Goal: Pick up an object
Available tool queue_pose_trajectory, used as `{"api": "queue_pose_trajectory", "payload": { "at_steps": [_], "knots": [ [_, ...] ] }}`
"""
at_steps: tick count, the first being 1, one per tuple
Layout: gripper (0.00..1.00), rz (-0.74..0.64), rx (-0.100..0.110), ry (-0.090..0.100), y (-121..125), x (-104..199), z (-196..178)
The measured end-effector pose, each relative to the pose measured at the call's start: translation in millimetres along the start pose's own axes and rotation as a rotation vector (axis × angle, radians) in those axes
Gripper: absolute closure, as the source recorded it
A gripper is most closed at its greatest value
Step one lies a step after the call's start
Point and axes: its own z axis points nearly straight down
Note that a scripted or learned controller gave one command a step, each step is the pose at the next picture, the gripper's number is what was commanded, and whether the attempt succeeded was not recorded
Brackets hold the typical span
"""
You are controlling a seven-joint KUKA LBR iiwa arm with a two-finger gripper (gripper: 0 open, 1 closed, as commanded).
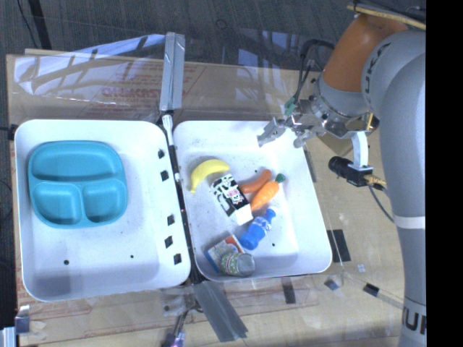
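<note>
The right bin (pixel 304 248) holds a yellow banana (pixel 206 172), a black-and-white carton (pixel 231 194), two orange carrots (pixel 260 186), a blue bottle (pixel 257 230) and a small can (pixel 233 259). My gripper (pixel 283 131) hangs over the bin's far right corner, above and right of the carrots. Its fingers are spread apart with nothing between them.
The left bin (pixel 137 259) carries a turquoise divided tray (pixel 76 182). A metal divider bar (pixel 172 71) runs between the bins at the back. The grey arm with its orange band (pixel 362 42) takes up the upper right, with cables beside the right bin.
</note>
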Motion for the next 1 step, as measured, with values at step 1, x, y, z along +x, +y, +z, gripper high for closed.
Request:
{"api": "queue_pose_trajectory", "payload": {
  "at_steps": [1],
  "knots": [
    [0.00, 0.034, 0.000, 0.000, -11.2, -5.0, 104.4]
  ]
}}
